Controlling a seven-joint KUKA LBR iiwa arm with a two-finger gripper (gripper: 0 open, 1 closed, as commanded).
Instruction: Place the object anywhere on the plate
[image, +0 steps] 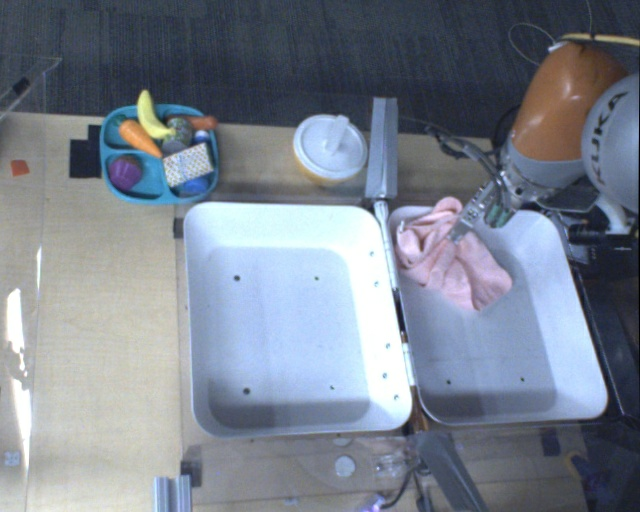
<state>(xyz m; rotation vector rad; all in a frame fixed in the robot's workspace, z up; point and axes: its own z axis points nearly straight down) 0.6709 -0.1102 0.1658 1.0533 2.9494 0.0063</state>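
Observation:
A crumpled pink cloth (450, 262) lies in the upper left part of the right bin (520, 390). My gripper (476, 216) hangs low over the cloth's upper right edge, right at the fabric, and I cannot make out whether it grips the cloth. The blue divided plate (115, 190) sits on the bench at the far upper left, beyond the left bin. It carries toy food: a banana (150, 116), a carrot (138, 138) and a few other small pieces.
The left bin (290, 400) lies between the cloth and the plate. A round white-lidded yellow container (330, 148) stands behind the bins near the grey divider post (381, 150). Cables run at the upper right by the arm.

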